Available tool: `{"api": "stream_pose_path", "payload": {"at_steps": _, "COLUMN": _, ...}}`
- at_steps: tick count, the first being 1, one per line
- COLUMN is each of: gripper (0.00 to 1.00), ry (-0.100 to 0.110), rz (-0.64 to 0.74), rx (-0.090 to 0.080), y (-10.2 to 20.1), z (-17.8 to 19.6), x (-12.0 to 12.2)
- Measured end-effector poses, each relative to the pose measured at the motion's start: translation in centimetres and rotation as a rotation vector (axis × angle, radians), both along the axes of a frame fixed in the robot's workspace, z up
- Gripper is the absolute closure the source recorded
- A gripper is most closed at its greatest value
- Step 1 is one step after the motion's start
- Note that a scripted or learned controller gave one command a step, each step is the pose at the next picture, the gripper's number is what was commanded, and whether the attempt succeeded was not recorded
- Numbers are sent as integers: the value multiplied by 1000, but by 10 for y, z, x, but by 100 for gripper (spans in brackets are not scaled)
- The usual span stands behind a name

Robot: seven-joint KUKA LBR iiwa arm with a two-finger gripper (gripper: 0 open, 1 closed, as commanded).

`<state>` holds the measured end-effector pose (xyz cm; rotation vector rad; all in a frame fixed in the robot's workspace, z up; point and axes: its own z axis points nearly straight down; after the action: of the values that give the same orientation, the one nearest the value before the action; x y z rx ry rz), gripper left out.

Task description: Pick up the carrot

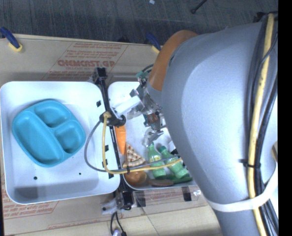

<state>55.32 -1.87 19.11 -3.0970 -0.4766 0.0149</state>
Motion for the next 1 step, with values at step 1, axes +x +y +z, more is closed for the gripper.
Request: {"api": "stream_pose_path", "payload": {"at_steps": 1, "gripper": 0, "ry": 0, "rz": 0, "rx": 0, "y": 0, "z": 0, "x": 0}}
